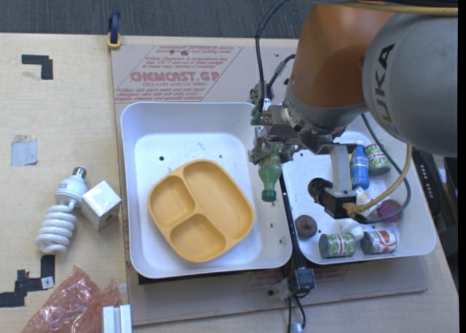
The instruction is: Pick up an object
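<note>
Two white bins (138, 178) on bench (58, 120)

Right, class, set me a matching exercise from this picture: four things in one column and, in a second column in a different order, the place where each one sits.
Things:
1. yellow divided plate
2. spiral light bulb
3. blue bottle
4. green bottle

Places:
A. on the bench, to the left of both bins
B. in the right bin
C. in the left bin, lying flat
D. over the seam between the two bins, just below the hand

Pairs: 1-C, 2-A, 3-B, 4-D
</note>
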You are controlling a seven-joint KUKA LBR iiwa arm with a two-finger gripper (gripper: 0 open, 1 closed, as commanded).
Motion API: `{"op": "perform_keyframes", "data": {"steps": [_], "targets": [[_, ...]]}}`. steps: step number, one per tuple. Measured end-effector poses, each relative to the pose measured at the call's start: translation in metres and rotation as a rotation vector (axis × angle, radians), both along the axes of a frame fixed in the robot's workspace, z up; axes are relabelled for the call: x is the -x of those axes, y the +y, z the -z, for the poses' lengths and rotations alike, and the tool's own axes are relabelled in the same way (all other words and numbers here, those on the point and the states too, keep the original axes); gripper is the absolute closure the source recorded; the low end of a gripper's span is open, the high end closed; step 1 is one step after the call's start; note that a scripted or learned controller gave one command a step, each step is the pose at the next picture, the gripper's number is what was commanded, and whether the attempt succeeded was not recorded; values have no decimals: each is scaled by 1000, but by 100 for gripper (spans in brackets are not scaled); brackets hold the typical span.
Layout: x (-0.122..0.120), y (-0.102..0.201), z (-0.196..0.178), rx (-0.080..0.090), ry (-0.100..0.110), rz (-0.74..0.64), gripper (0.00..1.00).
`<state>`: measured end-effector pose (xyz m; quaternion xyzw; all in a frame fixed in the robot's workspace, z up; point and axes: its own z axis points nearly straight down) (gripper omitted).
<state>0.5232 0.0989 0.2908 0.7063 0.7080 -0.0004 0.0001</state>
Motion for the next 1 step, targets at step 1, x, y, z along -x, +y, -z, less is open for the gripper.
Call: {"op": "perform_keyframes", "data": {"steps": [1], "targets": [[-8,-55,-5,1,-1,3,100]]}}
